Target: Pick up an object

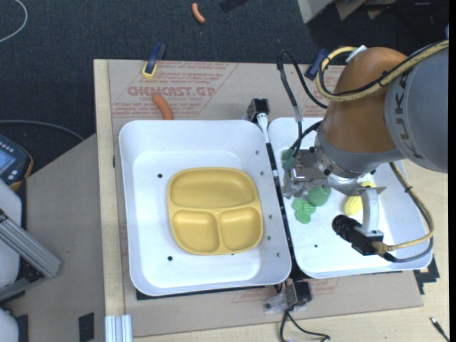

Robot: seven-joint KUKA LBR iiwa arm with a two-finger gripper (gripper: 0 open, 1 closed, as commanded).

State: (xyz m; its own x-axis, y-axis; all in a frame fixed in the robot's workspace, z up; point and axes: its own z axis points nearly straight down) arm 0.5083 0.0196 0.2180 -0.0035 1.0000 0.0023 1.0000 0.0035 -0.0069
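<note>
2 white bins (135,191) sit on the worktop: 1 yellow tray (214,209) left; 1 green toy (308,206) and 1 yellow piece (353,205) right. My gripper (303,180) hangs over the green toy's 12 o'clock; finger spread, I cannot tell.

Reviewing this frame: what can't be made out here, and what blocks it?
- Gripper: the arm's orange band and wrist cover it from above in the camera view, so any hold is unreadable.
- Green objects in the right bin: partly under the wrist, shape unclear.
- Yellow object: half hidden, too small to identify.
</note>
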